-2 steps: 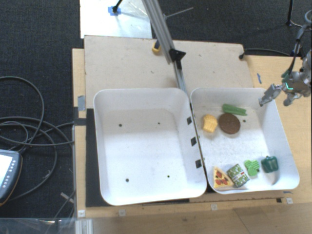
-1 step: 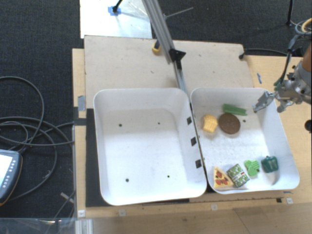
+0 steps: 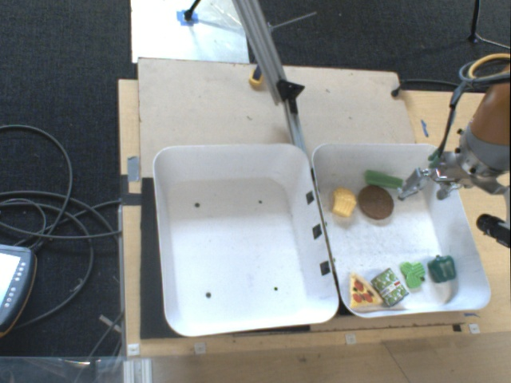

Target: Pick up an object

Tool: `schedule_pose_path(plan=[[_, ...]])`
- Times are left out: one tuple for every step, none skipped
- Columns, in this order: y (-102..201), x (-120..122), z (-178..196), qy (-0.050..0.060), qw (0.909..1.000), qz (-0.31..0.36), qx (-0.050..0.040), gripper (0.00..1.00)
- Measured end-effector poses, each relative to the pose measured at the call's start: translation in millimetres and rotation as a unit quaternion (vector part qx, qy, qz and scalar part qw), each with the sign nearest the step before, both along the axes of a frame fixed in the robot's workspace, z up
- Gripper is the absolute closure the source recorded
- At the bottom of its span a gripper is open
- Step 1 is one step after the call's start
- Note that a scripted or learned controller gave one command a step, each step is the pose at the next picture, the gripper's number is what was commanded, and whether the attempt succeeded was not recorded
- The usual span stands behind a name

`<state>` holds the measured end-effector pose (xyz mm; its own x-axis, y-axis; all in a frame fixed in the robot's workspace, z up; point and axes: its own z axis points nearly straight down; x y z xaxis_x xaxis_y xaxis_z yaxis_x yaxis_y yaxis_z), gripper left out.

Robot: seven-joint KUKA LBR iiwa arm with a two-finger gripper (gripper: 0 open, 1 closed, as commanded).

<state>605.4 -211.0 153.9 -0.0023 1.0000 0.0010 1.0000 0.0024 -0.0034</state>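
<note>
In the camera view the gripper (image 3: 413, 185) hangs over the right bin (image 3: 467, 238); whether it is spread or pinched I cannot tell. A green strip (image 3: 384, 179) lies just beside it, perhaps touching, with the brown disc (image 3: 375, 203) just below-left and the yellow block (image 3: 344, 203) farther left.

The bench (image 3: 200, 102) carries two shallow white bins side by side — the left bin (image 3: 172, 238) and the right bin (image 3: 471, 282). A grey metal pole (image 3: 259, 34) slants across the bench's far edge. Black cables (image 3: 48, 206) loop over dark carpet at left, near what may be a screen (image 3: 12, 282) — it is cut off.
</note>
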Motion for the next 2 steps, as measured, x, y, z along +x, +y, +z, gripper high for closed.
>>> schedule_pose_path(plan=[[-3,-1,-42,-0.001,1.0000,0.000,-0.0002,0.00],[-4,1,-28,-0.004,1.0000,0.000,-0.0014,1.00]])
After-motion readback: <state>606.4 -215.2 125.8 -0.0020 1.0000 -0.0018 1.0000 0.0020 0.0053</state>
